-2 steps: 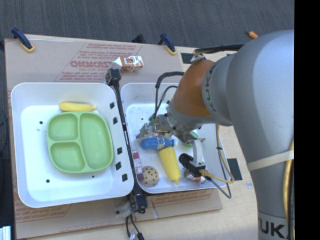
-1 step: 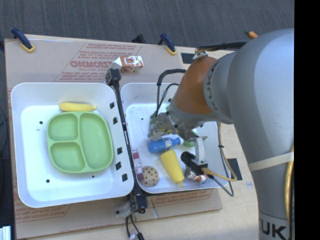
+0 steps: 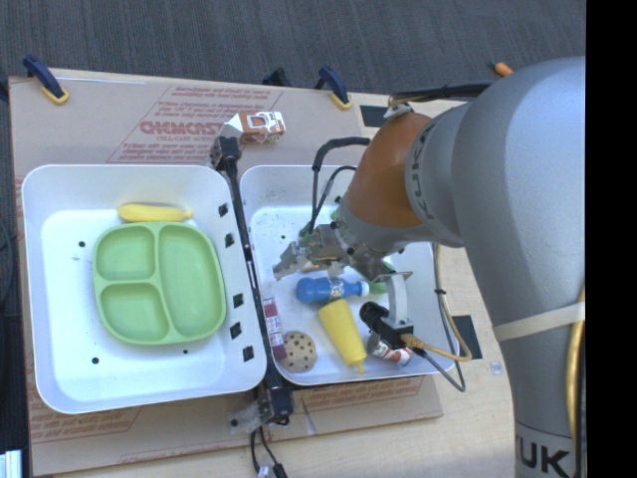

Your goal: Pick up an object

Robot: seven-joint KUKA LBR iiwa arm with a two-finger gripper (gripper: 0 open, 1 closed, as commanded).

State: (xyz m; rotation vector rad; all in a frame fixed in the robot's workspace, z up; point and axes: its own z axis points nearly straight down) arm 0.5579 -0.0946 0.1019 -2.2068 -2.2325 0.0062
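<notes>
Two bins — gripper [image 3: 317,252] low in right bin [image 3: 261,192], above blue bottle [image 3: 320,290].

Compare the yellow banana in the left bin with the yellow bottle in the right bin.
The banana is slim and gently curved; the yellow bottle is thicker and tapers toward one end. The banana lies almost level across the view, just above the green divided plate; the bottle lies slanted, between the speckled ball and the blue bottle. Both are yellow and lie flat on a bin floor.
</notes>
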